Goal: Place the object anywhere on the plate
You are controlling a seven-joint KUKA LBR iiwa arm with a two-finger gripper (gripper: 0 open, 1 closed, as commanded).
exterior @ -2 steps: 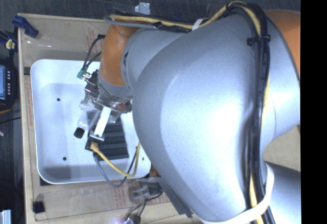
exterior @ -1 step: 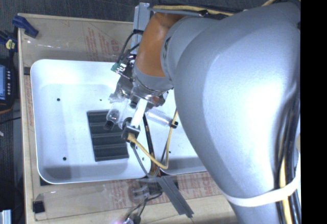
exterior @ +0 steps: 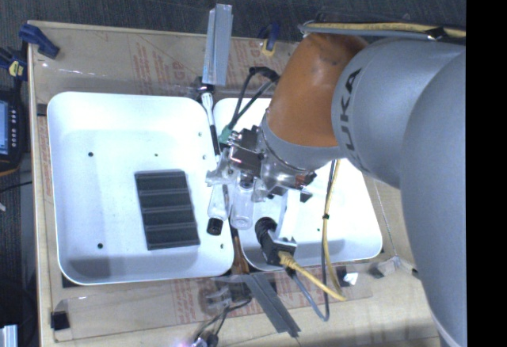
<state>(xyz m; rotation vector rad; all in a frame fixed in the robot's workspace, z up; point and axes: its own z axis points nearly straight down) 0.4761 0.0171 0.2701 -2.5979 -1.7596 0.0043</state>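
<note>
two shallow white bins sit side by side on the wooden bench: the left bin [exterior: 71, 179] lies wide open to the camera, and the right bin [exterior: 360, 234] is largely covered by the arm. one dark ribbed plate [exterior: 166, 209] lies on the floor of the left bin, a rectangular slab with four raised bands running across it; its long axis runs roughly from 12 to 6 o'clock, leaning slightly so the top end tips toward 11 and the bottom end toward 5. it rests flat, nearer the bin's 5 o'clock corner than its 11 o'clock one, apart from all four walls. one grey arm [exterior: 396, 147] with an orange band reaches in from 3 o'clock and ends in one gripper [exterior: 230, 207] that hangs over the divide between the two bins, just to the 3 o'clock side of the plate and apart from it. the metal and clear parts of the gripper crowd together over the bin rims, and i cannot tell whether its fingers are parted or closed, nor whether anything sits between them. one yellow cable [exterior: 317, 278] trails from the wrist toward 6 o'clock across the right bin's lower rim. one metal rail [exterior: 217, 44] stands at 12 o'clock above the gap between the bins, and one blue clamp [exterior: 36, 38] grips the bench at its 10 o'clock corner.
</note>
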